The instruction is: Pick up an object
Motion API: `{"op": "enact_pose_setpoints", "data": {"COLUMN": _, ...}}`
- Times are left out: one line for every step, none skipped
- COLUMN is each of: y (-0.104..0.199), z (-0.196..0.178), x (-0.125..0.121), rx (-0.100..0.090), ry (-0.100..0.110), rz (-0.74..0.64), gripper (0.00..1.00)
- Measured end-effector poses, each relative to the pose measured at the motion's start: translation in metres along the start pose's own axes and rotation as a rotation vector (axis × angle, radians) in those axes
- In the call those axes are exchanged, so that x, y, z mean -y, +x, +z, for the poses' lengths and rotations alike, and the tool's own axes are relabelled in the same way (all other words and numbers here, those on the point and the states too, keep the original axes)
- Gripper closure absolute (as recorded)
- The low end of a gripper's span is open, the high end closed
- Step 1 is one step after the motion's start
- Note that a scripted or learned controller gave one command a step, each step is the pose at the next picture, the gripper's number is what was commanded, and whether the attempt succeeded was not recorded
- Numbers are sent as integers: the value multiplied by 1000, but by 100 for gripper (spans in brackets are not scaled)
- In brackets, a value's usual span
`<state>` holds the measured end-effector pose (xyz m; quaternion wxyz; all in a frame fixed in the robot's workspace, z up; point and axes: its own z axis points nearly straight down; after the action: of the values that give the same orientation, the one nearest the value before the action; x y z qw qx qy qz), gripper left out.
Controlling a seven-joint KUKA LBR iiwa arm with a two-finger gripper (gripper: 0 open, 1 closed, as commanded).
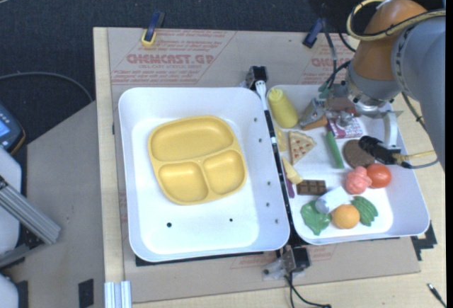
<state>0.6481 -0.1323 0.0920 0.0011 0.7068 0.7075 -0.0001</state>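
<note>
Your gripper (338, 110) hangs low over the far part of the right bin (414, 206), under the grey arm (417, 52) with its orange band, and you cannot tell from this angle whether it grips anything. Starting at the near edge of that bin, you have a green leafy toy (313, 217), an orange fruit (345, 217) and a green pod-like piece (367, 208) in a row. Just beyond them lie a brown chocolate bar (311, 187), a pink piece (357, 180) and a red tomato (379, 175) touching it. Farther in you see a dark brown round patty (359, 153), a slim green stick (333, 149) and a pizza wedge (300, 145). Farthest, beside the gripper, rests a yellow bottle-shaped toy (283, 108). In the left bin (141, 229) a yellow divided tray (197, 158) sits alone. Both bins stand on a brown board (177, 55) held by clamps at its far edge.
</note>
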Motion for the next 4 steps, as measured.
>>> {"op": "enact_pose_setpoints", "data": {"y": 0, "z": -15, "x": -3, "rx": 1, "ry": -9, "rz": 0, "gripper": 100}}
{"op": "enact_pose_setpoints", "data": {"y": 2, "z": -59, "x": -5, "rx": 0, "ry": -4, "rz": 0, "gripper": 100}}
{"op": "enact_pose_setpoints", "data": {"y": 4, "z": -123, "x": -2, "rx": 0, "ry": -8, "rz": 0, "gripper": 100}}
{"op": "enact_pose_setpoints", "data": {"y": 4, "z": -134, "x": -3, "rx": 0, "ry": -3, "rz": 0, "gripper": 100}}
